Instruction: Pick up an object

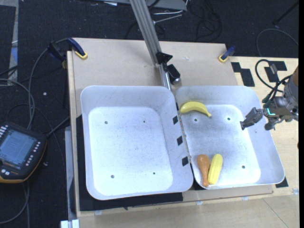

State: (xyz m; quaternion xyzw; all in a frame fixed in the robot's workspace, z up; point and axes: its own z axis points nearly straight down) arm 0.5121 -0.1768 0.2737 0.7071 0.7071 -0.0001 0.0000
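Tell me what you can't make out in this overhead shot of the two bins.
- Hand: small and dark at the right bin's rim; its grip state is unreadable.
- Arm: cut off by the picture's right edge.
- Orange item: partly covered by the yellow corn-like piece; too small to identify.
- Banana: its underside is hidden.

The arm (293,91) is cut off by the right edge; its gripper (260,119) looks blurred.

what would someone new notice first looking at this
Most likely the yellow banana near the top left of the right bin, bright against the white. Next, the yellow corn cob and the orange carrot beside it at that bin's lower left. The gripper hangs over the bin's right edge, apart from all three.
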